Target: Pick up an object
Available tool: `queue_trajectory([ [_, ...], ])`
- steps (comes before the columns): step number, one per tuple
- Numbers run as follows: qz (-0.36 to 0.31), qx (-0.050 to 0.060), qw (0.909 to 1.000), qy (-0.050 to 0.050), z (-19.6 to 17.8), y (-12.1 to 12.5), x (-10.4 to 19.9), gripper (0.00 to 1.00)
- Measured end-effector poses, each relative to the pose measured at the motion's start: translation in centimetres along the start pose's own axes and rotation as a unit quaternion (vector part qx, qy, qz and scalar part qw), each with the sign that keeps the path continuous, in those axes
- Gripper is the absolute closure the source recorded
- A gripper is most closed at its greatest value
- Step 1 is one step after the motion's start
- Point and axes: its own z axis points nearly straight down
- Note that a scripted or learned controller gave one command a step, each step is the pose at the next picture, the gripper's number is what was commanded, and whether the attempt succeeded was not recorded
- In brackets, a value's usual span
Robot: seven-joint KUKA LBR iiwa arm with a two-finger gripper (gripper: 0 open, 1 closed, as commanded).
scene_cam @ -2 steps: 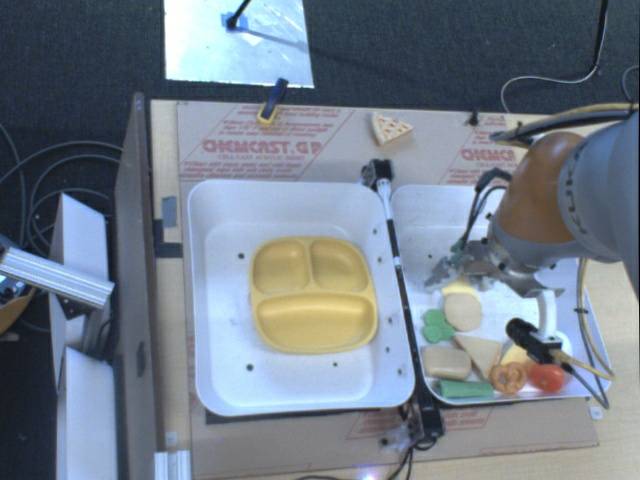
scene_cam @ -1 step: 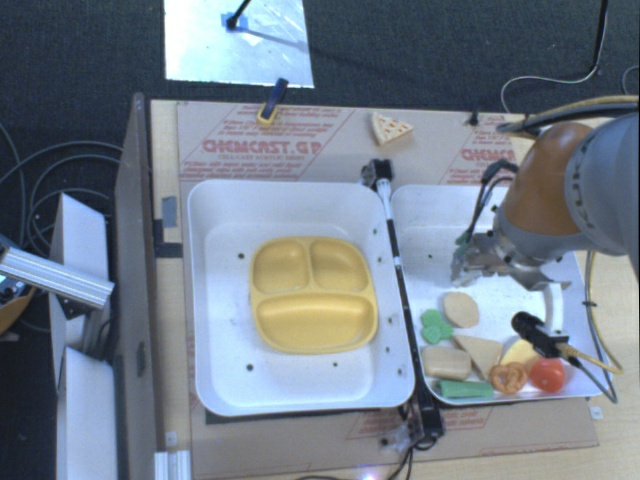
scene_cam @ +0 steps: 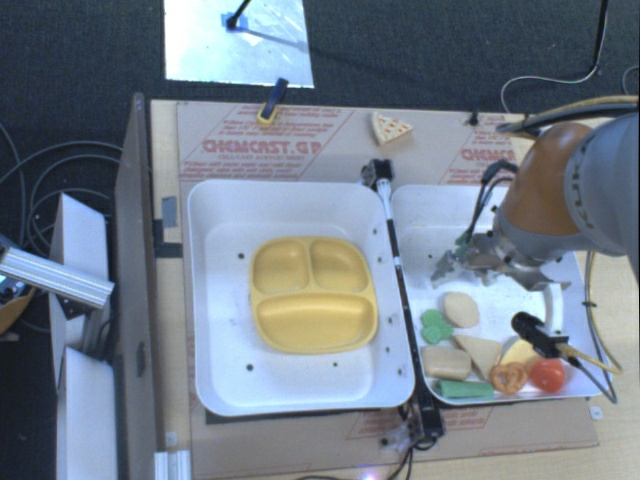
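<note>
Dark carpet with loose cables runs all around the cardboard-covered tabletop [scene_cam: 300, 133], which carries 2 shallow white bins side by side. Left white bin [scene_cam: 215, 268] has just a yellow plastic divided plate [scene_cam: 312, 295] sitting in the middle of it. Right white bin [scene_cam: 425, 213] is where all the pickable stuff is, bunched toward its 6 o'clock edge: a pale beige oval potato-looking toy [scene_cam: 461, 309], a small green lumpy piece [scene_cam: 435, 326], a tan block [scene_cam: 446, 361], a cream wedge [scene_cam: 482, 350], a flat green strip [scene_cam: 466, 390], a brown pretzel-shaped toy [scene_cam: 508, 376] and a red tomato toy [scene_cam: 547, 374]. A stray cheese-wedge toy [scene_cam: 391, 127] lies outside both bins at about 12 o'clock on the cardboard.

The grey arm with the orange band [scene_cam: 560, 193] is reaching over the right bin, and the tool [scene_cam: 462, 265] sits just above the beige oval, at its 12 o'clock. Honestly can't tell whether the tool is released or clenched from this angle, and I see nothing caught in it.

So progress-wise: I'd say the pick isn't done. Every toy looks like it's resting in the bin. What's left is basically the whole grab and lift.
</note>
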Motion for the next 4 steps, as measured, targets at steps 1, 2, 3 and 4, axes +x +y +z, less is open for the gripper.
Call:
queue_trajectory([
  [1,0.005,0.005,1.0,0.0,1.2,-8.2,-5.9,0.0],
  [2,0.001,0.002,1.0,-0.001,1.1,-8.3,-7.8,0.0],
  [3,0.0,0.002,1.0,0.0,1.1,-8.2,-8.4,0.0],
  [4,0.001,0.002,1.0,-0.001,1.1,-8.2,-10.0,0.0],
])
